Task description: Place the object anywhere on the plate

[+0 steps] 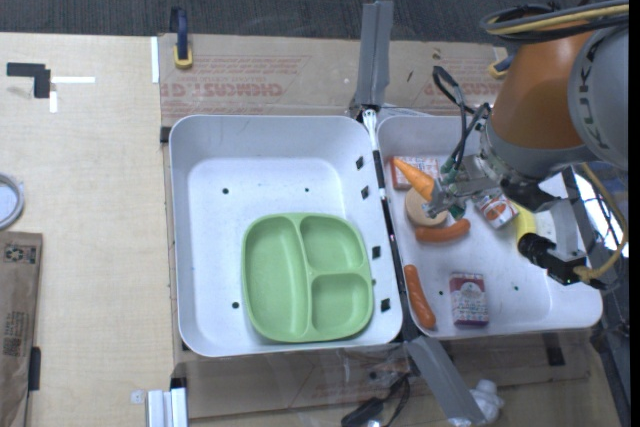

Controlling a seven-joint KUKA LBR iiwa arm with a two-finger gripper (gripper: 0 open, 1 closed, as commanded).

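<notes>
Looks like the pick step: the gripper (pixel 446 198) is down in the right bin (pixel 520 315) over the carrot (pixel 415 177) and sausage (pixel 442 232). Can't tell the fingers' state. Next it needs a lift, then across to the green plate (pixel 306 277) in the left bin (pixel 200 215).

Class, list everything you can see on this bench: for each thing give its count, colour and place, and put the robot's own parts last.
Bins: two, white, side by side on the bench.
Plate: one, green, three compartments, in the left bin.
Carrot: one, orange, top of the right bin.
Round piece: one, tan, under the gripper.
Sausage: one, orange-red, just below the round piece.
Long piece: one, orange, along the right bin's left wall.
Small packet: one, red and white, lower right bin.
Can: one, red and white, right of the gripper.
Clamp: one, blue and yellow, on the bench's far edge.
Arm: one, grey and orange, over the right bin.
Gripper: one, over the round piece.
</notes>
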